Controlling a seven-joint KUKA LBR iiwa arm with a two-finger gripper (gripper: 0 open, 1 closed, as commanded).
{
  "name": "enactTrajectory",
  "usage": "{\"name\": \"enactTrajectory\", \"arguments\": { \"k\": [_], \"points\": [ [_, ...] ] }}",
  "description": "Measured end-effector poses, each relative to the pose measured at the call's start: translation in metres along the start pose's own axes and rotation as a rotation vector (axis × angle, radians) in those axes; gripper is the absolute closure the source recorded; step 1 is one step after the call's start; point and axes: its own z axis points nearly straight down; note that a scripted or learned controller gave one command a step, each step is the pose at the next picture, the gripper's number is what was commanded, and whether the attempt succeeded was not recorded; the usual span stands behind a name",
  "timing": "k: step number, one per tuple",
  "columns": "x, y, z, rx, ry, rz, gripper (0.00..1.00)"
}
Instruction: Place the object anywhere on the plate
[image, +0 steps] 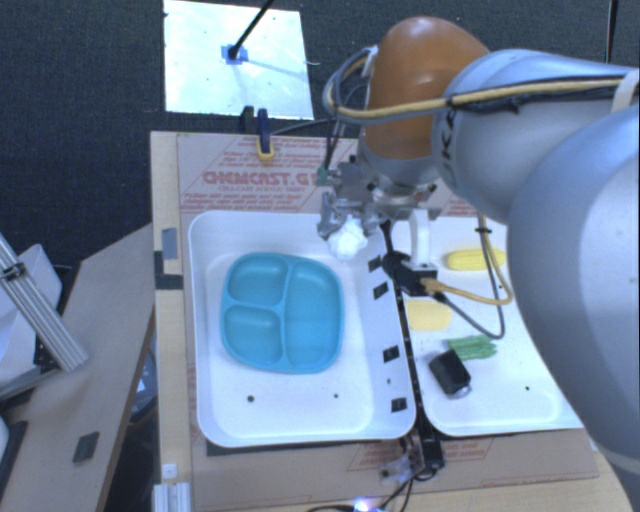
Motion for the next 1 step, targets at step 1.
{"name": "enactTrajectory", "arguments": {
  "k": [1],
  "points": [
    [-0.0038,0.0004,-0.0006,0.000,-0.001,0.006,0.00]
  ]
}}
